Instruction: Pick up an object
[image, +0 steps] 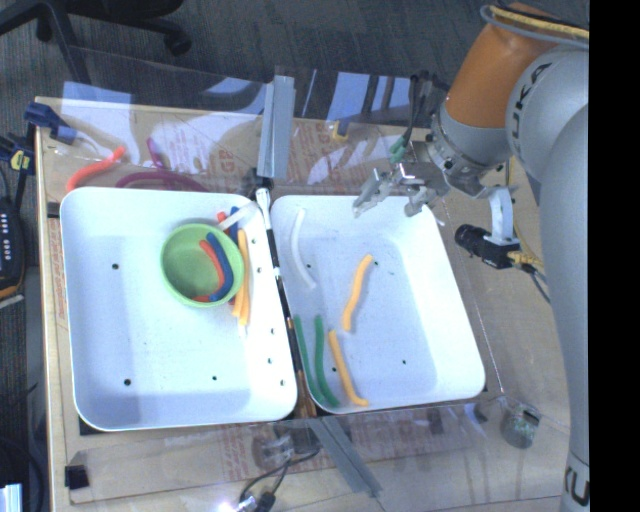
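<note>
My gripper (388, 196) hangs over the far edge of the right bin (440, 310), its fingers spread apart with nothing between them. Below it in that bin lie a white curved strip (299, 258), an orange strip (355, 291) near the middle, and two green strips (314, 362) beside another orange strip (345, 370) at the near left. The left bin (120, 340) holds a green bowl (200, 264) with red and blue pieces in it, and an orange stick (242, 282) along the bowl's right side.
The grey arm with its orange band (490, 60) comes in from the upper right. A metal divider bar (276, 125) stands behind the bins. Cables and a red tube (150, 178) lie on the bench at the far left.
</note>
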